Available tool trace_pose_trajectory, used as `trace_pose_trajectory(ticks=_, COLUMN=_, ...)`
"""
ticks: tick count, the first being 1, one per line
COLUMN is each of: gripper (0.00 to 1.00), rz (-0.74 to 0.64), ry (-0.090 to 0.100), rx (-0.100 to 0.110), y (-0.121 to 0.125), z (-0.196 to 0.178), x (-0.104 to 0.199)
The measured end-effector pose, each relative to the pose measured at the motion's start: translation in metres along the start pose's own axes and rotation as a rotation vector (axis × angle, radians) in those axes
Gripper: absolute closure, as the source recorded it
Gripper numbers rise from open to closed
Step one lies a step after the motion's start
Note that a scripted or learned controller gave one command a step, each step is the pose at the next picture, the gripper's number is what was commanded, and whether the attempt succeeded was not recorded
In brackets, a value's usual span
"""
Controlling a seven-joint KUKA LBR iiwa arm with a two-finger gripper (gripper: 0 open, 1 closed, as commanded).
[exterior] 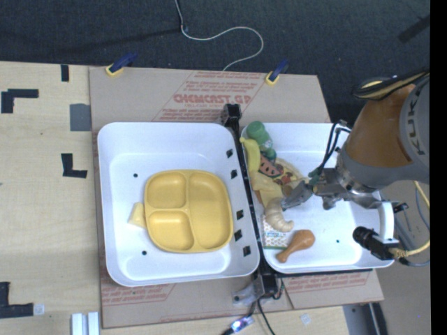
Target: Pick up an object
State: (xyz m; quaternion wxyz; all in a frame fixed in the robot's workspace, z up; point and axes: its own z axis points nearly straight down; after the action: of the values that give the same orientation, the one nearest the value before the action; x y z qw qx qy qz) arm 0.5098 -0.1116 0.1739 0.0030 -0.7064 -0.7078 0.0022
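Observation:
The right bin holds a heap of small toys along its left wall: a green figure, a yellow and brown piece, a cream croissant-shaped piece, a small flat card and a brown drumstick. My gripper hangs low over the middle of this bin, just right of the heap and above the croissant piece. Nothing shows between its fingers.
The left bin holds a yellow divided plate with a pale yellow wedge at its left edge. A black divider runs between the bins. The arm's grey and orange body covers the right bin's right side.

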Motion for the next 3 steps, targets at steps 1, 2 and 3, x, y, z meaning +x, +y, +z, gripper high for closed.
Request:
trace_pose_trajectory(ticks=1, gripper=0.0, rz=0.001, ry=0.0, rx=0.0, y=-0.006, z=0.045, x=-0.001)
trace_pose_trajectory(ticks=2, gripper=0.0, rz=0.002, ry=0.001, rx=-0.008, y=-0.004, z=0.089, x=-0.001)
trace_pose_trajectory(ticks=3, gripper=1.0, rz=-0.001, ry=0.007, rx=-0.014, y=-0.001, z=0.073, x=0.002)
